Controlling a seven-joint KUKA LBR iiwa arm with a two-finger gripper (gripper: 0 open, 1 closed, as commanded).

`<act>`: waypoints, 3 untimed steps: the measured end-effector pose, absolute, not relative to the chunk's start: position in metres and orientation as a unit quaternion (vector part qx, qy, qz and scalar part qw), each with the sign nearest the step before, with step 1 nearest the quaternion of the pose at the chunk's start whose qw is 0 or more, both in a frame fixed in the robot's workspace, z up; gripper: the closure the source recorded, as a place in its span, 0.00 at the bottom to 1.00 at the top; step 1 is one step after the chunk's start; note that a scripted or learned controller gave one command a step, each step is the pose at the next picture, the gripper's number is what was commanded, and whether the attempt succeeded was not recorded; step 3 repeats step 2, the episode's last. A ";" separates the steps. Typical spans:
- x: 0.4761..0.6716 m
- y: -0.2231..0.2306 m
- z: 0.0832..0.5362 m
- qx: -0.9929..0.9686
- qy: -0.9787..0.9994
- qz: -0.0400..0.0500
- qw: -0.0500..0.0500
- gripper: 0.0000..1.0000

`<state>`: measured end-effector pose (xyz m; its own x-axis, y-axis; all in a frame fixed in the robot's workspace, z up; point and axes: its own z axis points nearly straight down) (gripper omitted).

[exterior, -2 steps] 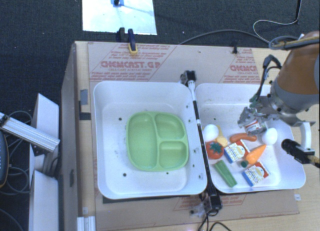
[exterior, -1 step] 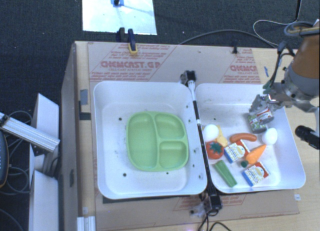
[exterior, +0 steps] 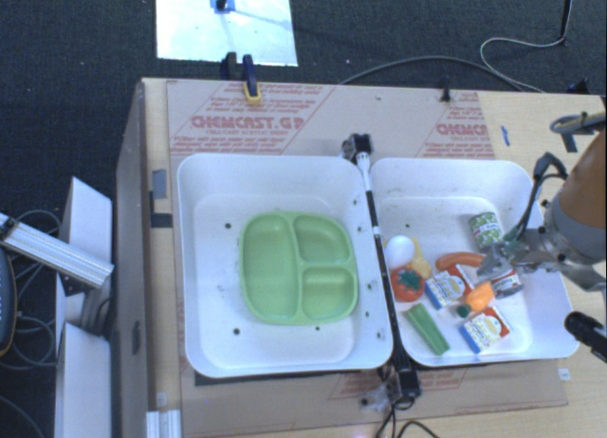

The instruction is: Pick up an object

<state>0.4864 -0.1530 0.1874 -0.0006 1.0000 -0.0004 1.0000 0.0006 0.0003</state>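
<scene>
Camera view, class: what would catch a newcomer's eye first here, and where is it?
The pale green divided tray stands out, lying alone in the left bin. Next comes the cluster of small toy foods in the right bin: a red tomato, a white egg and a green stick near the divider. The arm's hand hangs over that cluster from the right.

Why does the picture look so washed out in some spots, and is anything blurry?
Camera view: glare bleaches the pale sheet on the floor and both white bins; the green tray stays clear; the small toys look soft, their labels unreadable.
</scene>
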 end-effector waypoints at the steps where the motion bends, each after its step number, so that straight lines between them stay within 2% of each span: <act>1: 0.487 -0.083 0.238 0.706 0.708 0.001 0.001 1.00; 2: 0.503 -0.128 0.242 0.706 0.708 0.000 0.001 1.00; 3: 0.503 -0.128 0.242 0.706 0.708 0.000 0.001 1.00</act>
